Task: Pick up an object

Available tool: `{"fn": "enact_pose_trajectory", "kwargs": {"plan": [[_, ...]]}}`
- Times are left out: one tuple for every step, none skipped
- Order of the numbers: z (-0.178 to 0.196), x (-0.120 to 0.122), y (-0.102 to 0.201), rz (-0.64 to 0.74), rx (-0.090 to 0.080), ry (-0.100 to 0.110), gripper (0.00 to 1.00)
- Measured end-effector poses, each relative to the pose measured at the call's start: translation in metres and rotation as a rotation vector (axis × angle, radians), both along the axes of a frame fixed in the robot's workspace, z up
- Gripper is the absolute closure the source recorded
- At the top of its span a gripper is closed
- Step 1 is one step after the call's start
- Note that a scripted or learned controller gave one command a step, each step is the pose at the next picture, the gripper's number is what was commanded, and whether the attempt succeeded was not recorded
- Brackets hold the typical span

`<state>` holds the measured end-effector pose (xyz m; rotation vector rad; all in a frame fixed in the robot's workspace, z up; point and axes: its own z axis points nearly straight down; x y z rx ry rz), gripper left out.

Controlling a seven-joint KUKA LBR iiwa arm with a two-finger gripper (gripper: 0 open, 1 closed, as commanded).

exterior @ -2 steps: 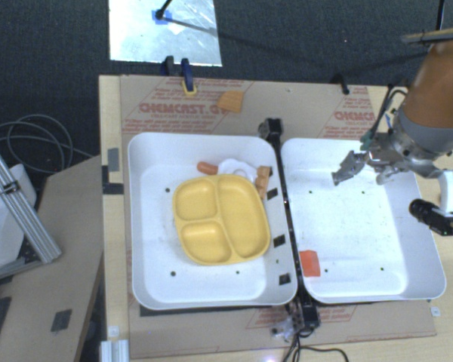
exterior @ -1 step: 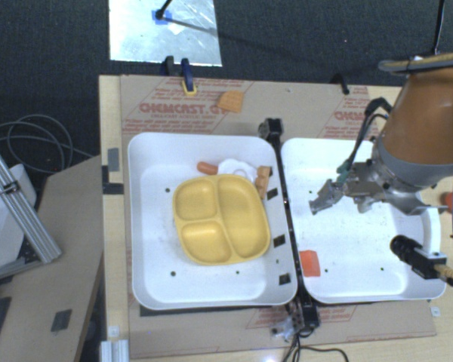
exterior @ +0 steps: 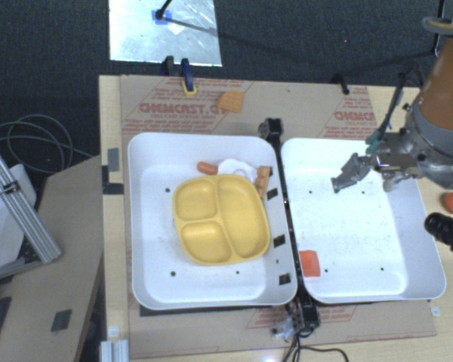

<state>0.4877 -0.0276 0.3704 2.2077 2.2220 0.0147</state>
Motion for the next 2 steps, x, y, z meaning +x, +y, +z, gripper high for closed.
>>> {"fn": "enact_pose_trajectory", "kwargs": {"plan": [[-0.084, -0.001, 0.015, -0.004, 0.0, 0.018, 0.0], [0.042, 0.0, -0.037, -0.01, -0.003, -0.005, 0.0]]}}
